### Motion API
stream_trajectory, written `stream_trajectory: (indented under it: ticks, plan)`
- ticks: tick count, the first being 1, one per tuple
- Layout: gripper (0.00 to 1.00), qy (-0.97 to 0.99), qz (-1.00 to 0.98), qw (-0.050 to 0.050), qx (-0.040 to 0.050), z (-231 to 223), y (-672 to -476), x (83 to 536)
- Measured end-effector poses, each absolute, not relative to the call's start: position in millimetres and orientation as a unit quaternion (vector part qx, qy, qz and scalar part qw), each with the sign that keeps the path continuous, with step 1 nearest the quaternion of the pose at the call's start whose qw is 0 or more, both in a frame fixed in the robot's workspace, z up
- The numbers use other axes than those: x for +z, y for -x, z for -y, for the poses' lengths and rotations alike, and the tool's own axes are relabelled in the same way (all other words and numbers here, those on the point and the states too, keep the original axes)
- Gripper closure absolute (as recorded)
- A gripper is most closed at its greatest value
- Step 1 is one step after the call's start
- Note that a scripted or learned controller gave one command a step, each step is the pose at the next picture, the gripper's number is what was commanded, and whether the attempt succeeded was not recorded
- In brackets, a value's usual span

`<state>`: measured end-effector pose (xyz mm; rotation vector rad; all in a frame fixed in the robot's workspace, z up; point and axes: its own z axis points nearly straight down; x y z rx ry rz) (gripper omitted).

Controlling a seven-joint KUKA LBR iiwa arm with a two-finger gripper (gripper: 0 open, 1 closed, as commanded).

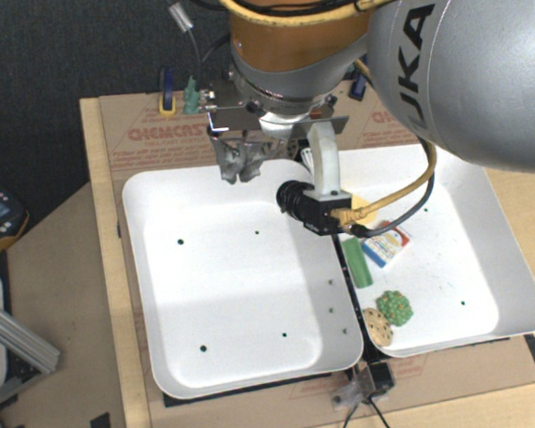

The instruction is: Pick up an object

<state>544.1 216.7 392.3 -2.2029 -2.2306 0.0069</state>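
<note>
Gripper (241,167) over left bin (160,266), state unclear. Green stick (355,261) in right bin (495,233): prob light, stiff; grab mid-length.

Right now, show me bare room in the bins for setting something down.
The left bin has a bare floor from the front rim back to the pincer. The right bin is crowded along the divider: green stick, small packet, green lump; its right half is bare.

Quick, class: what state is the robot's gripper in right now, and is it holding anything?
Two-finger gripper: above the far edge of the left shallow white bin; whether it is open or shut cannot be told, and nothing is seen held.
</note>
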Motion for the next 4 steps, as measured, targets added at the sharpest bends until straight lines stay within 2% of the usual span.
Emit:
stream_trajectory:
  ticks: [1,2,3,4]
  plan:
    - [1.00,0.706,0.709,-0.003,-0.0099,-210,-500.9,546]
    - [0.00,0.707,0.708,0.000,0.0001,-210,-502.2,535]
    - [1.00,0.706,0.708,-0.001,-0.0017,-211,-502.5,546]
    - [0.00,0.706,0.708,-0.001,-0.0011,-211,-502.5,545]
